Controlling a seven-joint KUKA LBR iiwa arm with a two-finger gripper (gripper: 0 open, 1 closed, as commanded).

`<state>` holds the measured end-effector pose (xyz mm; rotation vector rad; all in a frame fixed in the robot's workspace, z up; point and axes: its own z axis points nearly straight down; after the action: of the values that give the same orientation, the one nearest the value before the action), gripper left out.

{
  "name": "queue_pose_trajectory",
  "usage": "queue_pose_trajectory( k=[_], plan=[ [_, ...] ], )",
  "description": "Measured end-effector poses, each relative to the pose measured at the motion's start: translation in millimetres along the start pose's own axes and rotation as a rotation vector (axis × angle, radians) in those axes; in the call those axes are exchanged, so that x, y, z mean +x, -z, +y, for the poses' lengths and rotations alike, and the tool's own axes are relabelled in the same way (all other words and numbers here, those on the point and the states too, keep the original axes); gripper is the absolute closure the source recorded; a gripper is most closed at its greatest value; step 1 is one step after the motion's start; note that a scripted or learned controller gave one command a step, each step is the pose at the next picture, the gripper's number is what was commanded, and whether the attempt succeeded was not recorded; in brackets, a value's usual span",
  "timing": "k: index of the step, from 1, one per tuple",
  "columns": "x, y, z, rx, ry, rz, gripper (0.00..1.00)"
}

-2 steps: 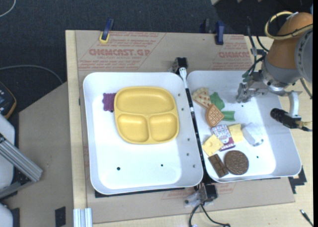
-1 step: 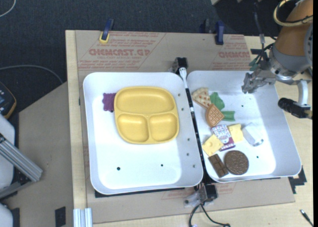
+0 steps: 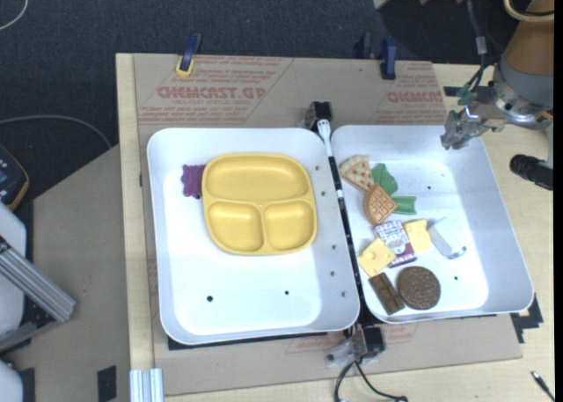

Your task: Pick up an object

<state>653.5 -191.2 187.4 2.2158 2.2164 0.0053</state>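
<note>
The gripper (image 3: 461, 130) is hovering over the right bin's (image 3: 493, 215) far rim; its grip state cannot be determined. A waffle piece (image 3: 380, 204), cheese wedge (image 3: 376, 258) and round cookie (image 3: 419, 287) are lying in that bin. A yellow divided plate (image 3: 259, 202) is sitting in the left bin (image 3: 246, 303).

Glossy yellow plastic tray (image 3: 259, 202) sits in a smooth white plastic bin (image 3: 167, 242) on paper-covered board (image 3: 264, 88).
</note>
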Motion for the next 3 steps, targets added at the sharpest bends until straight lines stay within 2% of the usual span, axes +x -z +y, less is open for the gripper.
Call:
queue_pose_trajectory(
  k=[1, 3],
  plan=[
    [-1, 40, 1, 0.001, 0.001, 0.0, 1.0],
    [107, 39, -5, 0.01, 0.005, 0.005, 1.0]
  ],
)
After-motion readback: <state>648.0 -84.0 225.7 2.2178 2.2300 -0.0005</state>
